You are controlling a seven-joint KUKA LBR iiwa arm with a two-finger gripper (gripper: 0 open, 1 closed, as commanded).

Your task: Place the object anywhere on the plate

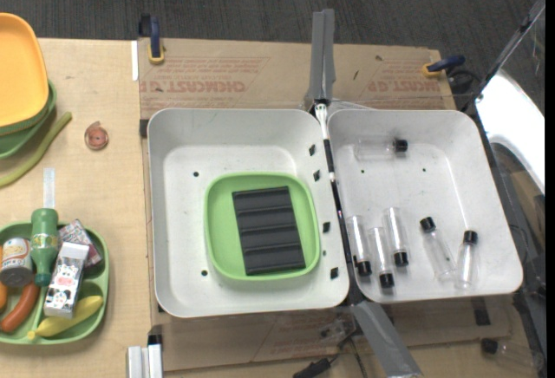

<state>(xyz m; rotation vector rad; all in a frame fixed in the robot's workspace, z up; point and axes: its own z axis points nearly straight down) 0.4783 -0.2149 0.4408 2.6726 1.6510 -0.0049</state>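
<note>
Left shallow white bin (173, 194) holds a green square plastic plate (218, 229) near its middle. A black ribbed rectangular block (267, 231) lies flat on the plate, inside the rim and roughly centred.

Right shallow white bin (451, 138) holds six clear plastic vials with black caps, all lying down. One vial (379, 149) is alone near the far side. Three (381, 246) lie side by side at the near left, and two (451, 255) at the near right.

Both bins sit on a brown cardboard sheet (234, 77) on the wooden worktop (95, 90). At the far left of the worktop are a yellow dish (17, 64) stacked on a green one, and a green divided tray (87, 316) with toy food and a small green bottle (43, 237).

Gripper state: cannot tell.
</note>
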